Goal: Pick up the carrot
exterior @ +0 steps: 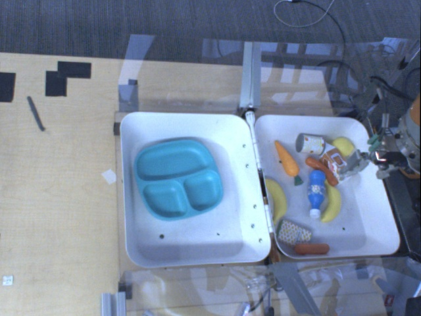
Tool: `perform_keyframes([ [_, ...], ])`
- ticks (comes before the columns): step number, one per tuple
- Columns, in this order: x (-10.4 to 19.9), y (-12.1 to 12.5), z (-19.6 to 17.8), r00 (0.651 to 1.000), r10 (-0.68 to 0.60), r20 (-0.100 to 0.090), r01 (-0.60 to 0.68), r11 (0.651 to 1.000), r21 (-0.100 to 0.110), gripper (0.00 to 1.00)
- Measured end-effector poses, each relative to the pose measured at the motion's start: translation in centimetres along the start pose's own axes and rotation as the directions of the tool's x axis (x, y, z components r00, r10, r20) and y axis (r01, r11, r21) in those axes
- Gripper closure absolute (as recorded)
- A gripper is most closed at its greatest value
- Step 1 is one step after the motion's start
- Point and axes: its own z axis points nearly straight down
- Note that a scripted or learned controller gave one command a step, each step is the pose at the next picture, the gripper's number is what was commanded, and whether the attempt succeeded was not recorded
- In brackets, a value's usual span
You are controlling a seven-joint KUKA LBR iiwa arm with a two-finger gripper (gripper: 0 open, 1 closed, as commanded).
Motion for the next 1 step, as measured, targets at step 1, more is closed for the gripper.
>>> perform_keyframes([
  [1, 3.36, 5.74, 6.53, 0.987, -0.162, -0.001, 0.162, 0.987, -0.001, 0.0],
])
